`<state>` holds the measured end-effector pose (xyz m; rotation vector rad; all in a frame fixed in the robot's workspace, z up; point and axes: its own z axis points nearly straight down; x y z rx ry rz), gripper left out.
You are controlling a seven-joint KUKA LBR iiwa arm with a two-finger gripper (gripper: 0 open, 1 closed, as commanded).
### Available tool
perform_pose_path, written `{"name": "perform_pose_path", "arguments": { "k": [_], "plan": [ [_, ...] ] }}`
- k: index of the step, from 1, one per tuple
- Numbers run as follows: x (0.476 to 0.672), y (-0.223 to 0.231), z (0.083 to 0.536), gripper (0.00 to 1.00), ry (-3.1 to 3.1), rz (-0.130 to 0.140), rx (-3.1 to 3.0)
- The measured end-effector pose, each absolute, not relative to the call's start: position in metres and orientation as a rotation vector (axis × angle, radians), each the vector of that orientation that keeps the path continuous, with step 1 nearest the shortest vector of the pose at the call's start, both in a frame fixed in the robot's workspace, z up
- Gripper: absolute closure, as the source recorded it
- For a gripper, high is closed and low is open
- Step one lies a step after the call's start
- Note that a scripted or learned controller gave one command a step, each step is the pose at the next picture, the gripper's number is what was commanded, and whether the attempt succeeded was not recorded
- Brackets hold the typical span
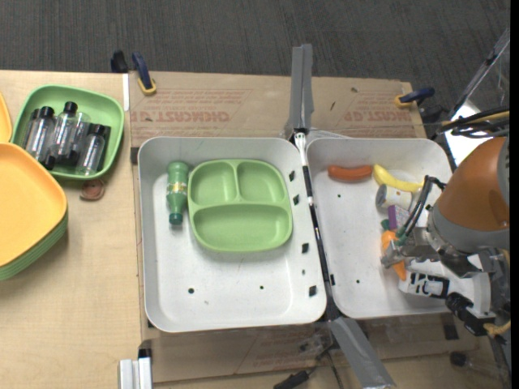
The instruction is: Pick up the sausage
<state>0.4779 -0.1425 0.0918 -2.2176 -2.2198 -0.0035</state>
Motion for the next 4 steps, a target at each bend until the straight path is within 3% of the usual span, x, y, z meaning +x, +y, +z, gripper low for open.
{"name": "perform_pose_path", "arguments": {
  "k": [4],
  "plan": [
    [0.477,-0.134,0.091,1.00,-2.312,0.004,-2.123]
  ]
}}
